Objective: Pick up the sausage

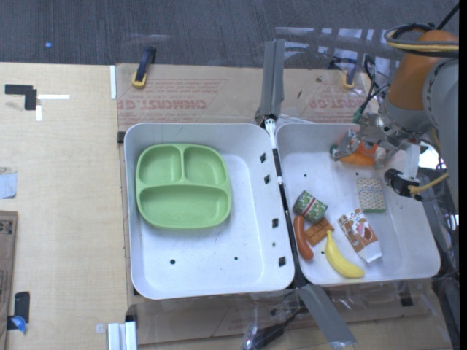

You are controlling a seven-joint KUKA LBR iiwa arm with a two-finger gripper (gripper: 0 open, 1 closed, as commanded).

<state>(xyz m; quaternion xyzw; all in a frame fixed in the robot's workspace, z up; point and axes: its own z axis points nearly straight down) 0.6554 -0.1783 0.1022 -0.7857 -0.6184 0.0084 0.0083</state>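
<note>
The sausage [302, 237] is a short red-orange link lying near the left wall of the right bin [408, 268], towards its front. It rests against a brown waffle piece [319, 232] and close to a banana [343, 258]. My gripper [349, 149] hangs over the back of the right bin, well behind and to the right of the sausage. It sits right over an orange object [360, 157], and whether it touches that object is unclear. The grey arm with its orange band [419, 68] comes in from the upper right.
The right bin also holds a green can [311, 206], a red-and-white carton [360, 233] and a green patterned packet [371, 194]. A green divided plate [183, 185] lies in the left bin [211, 275]. A raised divider [276, 173] separates the bins.
</note>
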